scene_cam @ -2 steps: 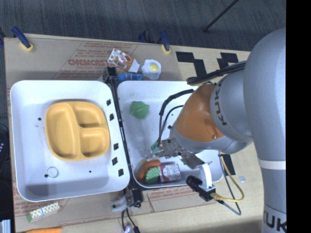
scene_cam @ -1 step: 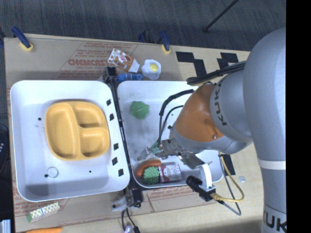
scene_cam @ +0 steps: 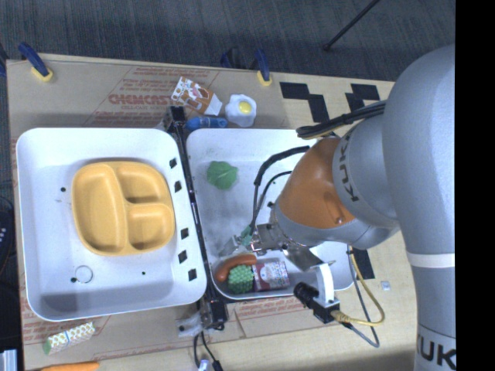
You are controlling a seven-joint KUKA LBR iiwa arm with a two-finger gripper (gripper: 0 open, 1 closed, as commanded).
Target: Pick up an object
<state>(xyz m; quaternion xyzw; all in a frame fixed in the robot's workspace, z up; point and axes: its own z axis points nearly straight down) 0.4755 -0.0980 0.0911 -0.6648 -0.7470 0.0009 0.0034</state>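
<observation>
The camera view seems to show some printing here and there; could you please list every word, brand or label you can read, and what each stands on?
"KUKA" partly, as "KU": on the grey arm, beside the orange band, and again at its lower right.
"CHEMCAST": red print on the brown board behind the left bin; smaller red lines there are too blurred to read.
Small carton and labelled can: print too small to read.
</observation>
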